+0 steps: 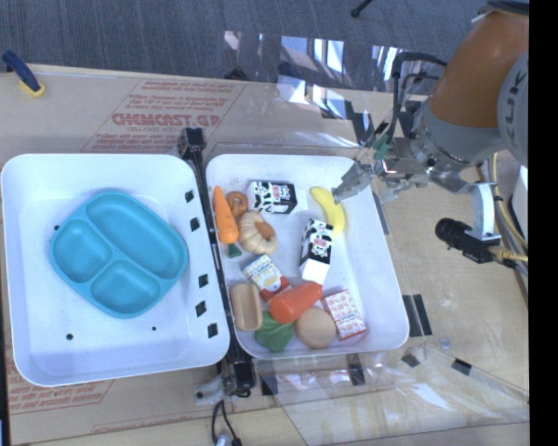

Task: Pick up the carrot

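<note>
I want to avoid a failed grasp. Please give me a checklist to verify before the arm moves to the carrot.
1. Carrot visible, by the left wall of the right bin: ok.
2. Gripper above the carrot: not ok, it hovers near the banana.
3. Gripper free of any load: ok.
4. Room around the carrot: not ok, the croissant touches it.
5. Finger opening: cannot tell.

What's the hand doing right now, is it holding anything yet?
Hand: above the banana at the right bin's far edge; whether it grips anything cannot be told. The carrot lies in that bin.
</note>
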You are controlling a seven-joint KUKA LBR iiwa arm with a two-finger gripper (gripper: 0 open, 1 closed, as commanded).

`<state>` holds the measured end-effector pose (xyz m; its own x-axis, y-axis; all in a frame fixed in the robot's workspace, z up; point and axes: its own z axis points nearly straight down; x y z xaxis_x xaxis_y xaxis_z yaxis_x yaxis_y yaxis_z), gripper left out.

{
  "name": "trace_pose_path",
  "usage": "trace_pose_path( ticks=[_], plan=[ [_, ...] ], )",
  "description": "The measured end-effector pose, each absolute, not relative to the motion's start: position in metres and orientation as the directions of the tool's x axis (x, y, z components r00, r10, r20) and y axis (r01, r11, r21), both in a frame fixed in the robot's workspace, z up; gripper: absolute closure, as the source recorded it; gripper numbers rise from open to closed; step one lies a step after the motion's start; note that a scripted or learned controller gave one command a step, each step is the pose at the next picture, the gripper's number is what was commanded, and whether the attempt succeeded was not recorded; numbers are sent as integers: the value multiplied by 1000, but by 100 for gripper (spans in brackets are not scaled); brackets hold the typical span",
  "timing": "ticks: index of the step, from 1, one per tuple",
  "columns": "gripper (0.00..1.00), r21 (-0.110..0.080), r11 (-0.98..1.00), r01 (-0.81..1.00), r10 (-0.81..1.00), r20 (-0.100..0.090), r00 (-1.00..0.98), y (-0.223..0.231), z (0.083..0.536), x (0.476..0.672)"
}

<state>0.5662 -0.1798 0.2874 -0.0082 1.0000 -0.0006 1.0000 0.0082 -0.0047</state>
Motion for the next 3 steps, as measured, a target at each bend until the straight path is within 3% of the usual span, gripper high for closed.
trace_pose_path(
  ticks=[1,2,3],
  plan=[
    [0,-6,-231,973,973,-1,231,-102,232,643],
    [0,-8,-437,899,899,-3,437,-29,196,656],
    [0,-7,-580,814,814,-4,580,-17,192,656]
  ],
)
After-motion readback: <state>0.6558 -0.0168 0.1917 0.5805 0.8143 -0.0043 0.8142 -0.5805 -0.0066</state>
